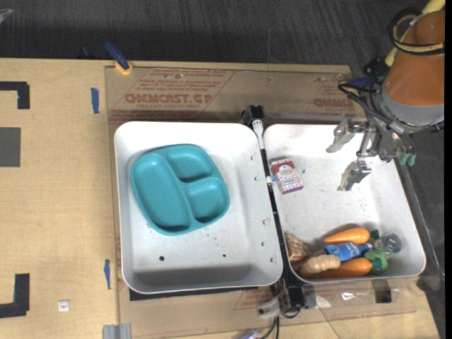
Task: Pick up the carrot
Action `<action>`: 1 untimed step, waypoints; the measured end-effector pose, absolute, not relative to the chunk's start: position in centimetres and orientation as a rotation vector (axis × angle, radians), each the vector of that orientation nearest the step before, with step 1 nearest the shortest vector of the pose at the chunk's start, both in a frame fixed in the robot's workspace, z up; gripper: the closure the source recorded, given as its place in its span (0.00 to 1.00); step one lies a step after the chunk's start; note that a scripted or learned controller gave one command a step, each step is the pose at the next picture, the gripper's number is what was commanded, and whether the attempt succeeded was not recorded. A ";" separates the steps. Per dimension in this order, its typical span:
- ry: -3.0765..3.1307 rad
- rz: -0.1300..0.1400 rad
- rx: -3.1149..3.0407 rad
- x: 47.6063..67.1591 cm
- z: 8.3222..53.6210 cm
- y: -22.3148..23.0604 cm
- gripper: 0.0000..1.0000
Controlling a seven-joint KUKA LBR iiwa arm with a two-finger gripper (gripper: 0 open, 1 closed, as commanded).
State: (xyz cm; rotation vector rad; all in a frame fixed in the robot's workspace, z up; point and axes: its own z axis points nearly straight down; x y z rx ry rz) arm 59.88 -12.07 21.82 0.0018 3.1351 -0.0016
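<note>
Carrot is seen lying at about five o'clock in the right bin, packed among a blue item, a second orange piece, a beige root-shaped piece and green bits. Gripper is held above the bin's one o'clock area, well apart from the carrot, fingers spread wide with nothing between them. A small red-and-white packet is noted at eleven o'clock, and a teal divided plate in the left bin on the desk.
</note>
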 end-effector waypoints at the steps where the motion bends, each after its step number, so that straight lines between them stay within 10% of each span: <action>1: 3.118 0.003 -0.387 57.1 10.7 -14.3 0.00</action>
